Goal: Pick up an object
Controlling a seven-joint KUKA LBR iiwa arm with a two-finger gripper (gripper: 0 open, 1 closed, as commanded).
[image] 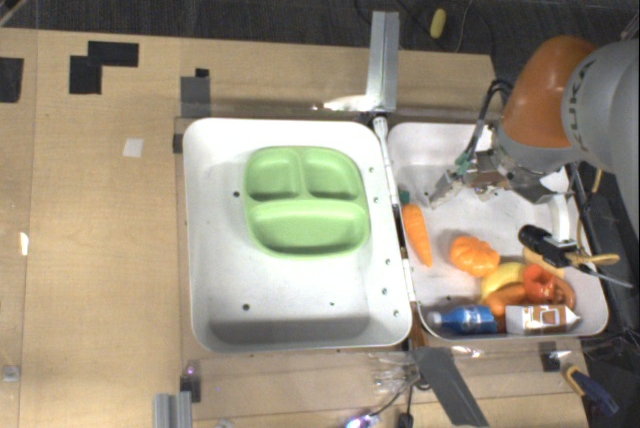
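My gripper hangs over the back part of the right bin, open, with nothing between its fingers. Below it toward the front lie an orange carrot along the bin's left wall, a small orange pumpkin-like fruit, a yellow banana and a red-orange piece. At the bin's front edge lie a blue bottle and a white carton with a brown label. The gripper touches none of them.
The left bin holds a green divided plate near its back. A metal post stands behind the wall between the two bins. The arm's orange band rises at the right.
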